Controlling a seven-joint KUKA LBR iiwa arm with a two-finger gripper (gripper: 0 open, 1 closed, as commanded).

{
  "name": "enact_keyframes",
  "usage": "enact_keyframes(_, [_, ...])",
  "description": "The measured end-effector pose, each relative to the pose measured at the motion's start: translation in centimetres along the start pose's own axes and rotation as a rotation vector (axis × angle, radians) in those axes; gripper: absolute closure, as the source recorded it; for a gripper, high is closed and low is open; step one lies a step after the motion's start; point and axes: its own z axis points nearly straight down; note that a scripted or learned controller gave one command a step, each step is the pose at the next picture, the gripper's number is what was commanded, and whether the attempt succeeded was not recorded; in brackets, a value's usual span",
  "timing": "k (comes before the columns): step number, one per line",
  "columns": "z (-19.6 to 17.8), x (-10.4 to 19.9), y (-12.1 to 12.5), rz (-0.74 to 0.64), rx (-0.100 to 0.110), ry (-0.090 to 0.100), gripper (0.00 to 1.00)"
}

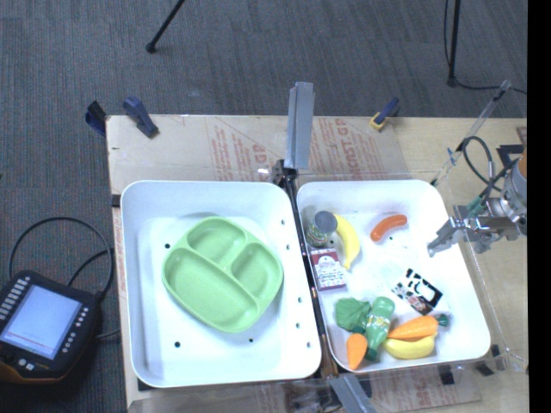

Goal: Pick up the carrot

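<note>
The carrot (416, 327) lies in the lower right bin, not picked up yet. The hand (448, 237) hangs open at the right edge, holding nothing.

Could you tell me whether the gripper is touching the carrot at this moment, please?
Apart. The camera view shows the gripper at the right bin's right edge, with bare white floor between it and the carrot.
</note>
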Motion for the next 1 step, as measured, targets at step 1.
enact_keyframes(1, [5.41,-0.55,-4.73,0.022,0.001,0.001,0.0])
